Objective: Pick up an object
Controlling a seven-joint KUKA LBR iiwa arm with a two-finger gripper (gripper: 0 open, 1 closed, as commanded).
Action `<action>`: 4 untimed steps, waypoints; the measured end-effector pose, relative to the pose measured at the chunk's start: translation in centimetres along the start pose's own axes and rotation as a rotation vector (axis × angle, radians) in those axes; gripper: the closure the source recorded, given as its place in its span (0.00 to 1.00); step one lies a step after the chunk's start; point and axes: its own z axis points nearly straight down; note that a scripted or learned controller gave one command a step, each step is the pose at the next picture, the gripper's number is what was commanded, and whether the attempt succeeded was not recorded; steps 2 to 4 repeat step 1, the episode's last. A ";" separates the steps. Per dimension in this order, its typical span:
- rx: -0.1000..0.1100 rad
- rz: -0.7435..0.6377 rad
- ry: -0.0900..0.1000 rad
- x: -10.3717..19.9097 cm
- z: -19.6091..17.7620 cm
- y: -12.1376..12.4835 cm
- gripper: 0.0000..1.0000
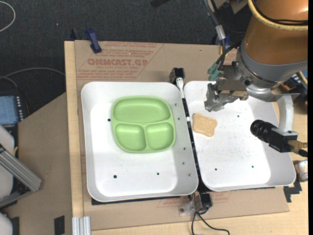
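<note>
Cardboard-topped bench (pixel 122 62) bearing two shallow white bins (pixel 98 175) (pixel 244 180) side by side.

The brown cardboard sheet (pixel 122 58) under the two bins carries red printed letters near its far edge. The large line reads "CHEMCAST G P", though the last letters are perhaps not exact. Smaller red lines above and below it are too blurred to read.
</note>
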 end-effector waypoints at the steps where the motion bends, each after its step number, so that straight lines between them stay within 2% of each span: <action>1: -0.001 0.007 -0.001 1.7 -3.0 -0.9 1.00; 4: -0.001 0.007 -0.001 1.7 -3.0 -0.9 1.00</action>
